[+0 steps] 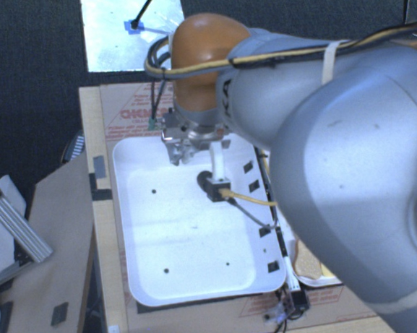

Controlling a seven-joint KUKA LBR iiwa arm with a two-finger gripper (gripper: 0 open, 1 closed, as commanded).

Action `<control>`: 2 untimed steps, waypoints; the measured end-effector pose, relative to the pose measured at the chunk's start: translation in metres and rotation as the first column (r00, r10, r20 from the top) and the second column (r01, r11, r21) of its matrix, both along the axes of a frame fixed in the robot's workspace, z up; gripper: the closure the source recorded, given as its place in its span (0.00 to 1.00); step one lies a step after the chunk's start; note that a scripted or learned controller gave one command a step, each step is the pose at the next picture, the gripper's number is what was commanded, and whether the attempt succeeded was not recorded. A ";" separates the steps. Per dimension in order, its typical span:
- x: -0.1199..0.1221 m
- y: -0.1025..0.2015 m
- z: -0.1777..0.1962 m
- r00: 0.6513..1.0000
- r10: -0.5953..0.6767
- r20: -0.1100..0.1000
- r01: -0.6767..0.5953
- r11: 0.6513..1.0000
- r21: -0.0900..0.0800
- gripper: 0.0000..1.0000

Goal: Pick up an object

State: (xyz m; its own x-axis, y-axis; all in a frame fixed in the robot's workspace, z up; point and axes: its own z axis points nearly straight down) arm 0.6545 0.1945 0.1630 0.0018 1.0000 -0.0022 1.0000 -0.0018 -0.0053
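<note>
1. You are looking down at a slant on a bench [103,207] with two shallow white bins. The grey arm [338,151] reaches in from the right of the view and takes up much of it.
2. The gripper [180,151] hangs below the orange band [202,47], low over the far edge of the left-hand bin [137,226], near its back wall.
3. You cannot tell from here whether the gripper is wide or narrow. Nothing can be seen held in it.
4. The visible floor of the left-hand bin is bare white, with a few small dark dots [154,192] that look like marks or holes, not things to lift.
5. The arm covers nearly all of the right-hand bin [316,282]; a sliver of its near corner peeps out. So where the object lies cannot be told. It may be hidden under the arm.
6. Judged from this, the task is at its searching or approach step, with no grasp made yet.
7. The next move calls for finding an object first, most likely in the covered bin, then bringing the gripper over it, lowering and closing. Closing where it hangs now would likely catch nothing.
</note>
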 end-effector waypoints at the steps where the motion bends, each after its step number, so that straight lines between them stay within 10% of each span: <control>1: 0.015 0.027 0.004 1.000 0.007 0.008 -0.007 1.000 0.004 1.00; 2: -0.026 -0.016 -0.010 1.000 0.000 0.001 0.000 1.000 0.001 1.00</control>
